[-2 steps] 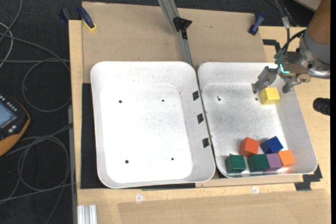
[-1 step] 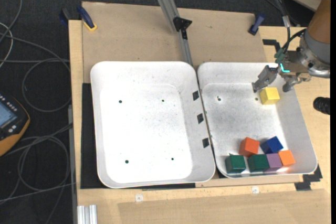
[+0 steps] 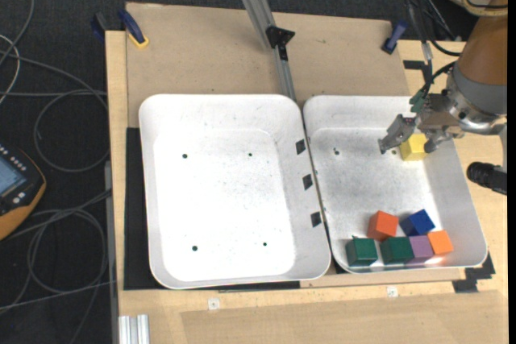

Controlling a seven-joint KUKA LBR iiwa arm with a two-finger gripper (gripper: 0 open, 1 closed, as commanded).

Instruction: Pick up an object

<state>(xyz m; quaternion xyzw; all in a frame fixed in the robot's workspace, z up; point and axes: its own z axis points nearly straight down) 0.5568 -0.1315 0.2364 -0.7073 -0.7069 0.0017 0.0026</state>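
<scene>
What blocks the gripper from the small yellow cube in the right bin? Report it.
Nothing visible. The gripper sits right at the small yellow cube in the right white bin; the other coloured blocks cluster at the near edge, well apart.

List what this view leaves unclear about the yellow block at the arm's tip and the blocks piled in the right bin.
- End effector: its grey body covers the small yellow cube from above, so grip contact cannot be confirmed.
- Yellow cube: whether it rests on the right white bin floor or is lifted is unclear.
- Purple cube: partly hidden behind neighbouring cubes in the packed cluster.
</scene>
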